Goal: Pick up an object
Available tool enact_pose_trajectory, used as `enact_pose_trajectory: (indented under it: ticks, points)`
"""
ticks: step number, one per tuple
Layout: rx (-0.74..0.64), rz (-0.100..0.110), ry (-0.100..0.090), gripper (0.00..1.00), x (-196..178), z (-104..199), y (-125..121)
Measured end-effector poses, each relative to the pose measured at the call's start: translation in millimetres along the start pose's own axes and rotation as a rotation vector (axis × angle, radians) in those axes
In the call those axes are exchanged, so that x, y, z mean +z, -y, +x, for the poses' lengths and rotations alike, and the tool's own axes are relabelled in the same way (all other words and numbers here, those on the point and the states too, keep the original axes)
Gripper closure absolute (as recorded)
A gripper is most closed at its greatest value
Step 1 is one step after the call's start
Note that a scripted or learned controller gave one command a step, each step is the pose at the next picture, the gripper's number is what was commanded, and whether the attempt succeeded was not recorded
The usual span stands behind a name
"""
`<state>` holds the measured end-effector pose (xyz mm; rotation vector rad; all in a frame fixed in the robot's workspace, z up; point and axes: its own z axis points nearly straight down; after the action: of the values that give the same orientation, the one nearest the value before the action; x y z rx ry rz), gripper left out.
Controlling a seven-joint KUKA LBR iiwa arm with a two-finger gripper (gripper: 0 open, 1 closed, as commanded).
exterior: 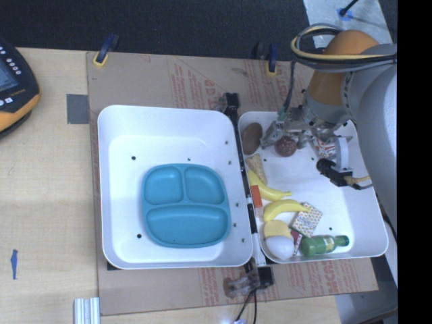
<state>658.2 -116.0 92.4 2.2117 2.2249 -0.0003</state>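
The dark round object (286, 146) lies at the gripper (289, 132) in the right bin (364, 214); you are still at the reaching step, I cannot tell the state of the fingers, and next you need a firm close and lift.

floor (169, 12): dark carpet | bench (47, 201): light wood | cardboard sheet (175, 86): brown

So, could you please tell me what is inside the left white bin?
The left bin holds one blue divided plate, lying flat with three compartments and nothing in them. Whatever part of the bin floor lies under the plate is covered.
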Motion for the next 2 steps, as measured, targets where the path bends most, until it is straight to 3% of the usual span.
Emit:
enact_pose_trajectory:
  ticks: [1,2]
  points:
    - [0.000,0.008,-0.003,0.00,0.3,22.9,1.9]
    - [0.006,0.010,-0.002,0.00,0.4,-16.5,58.5]
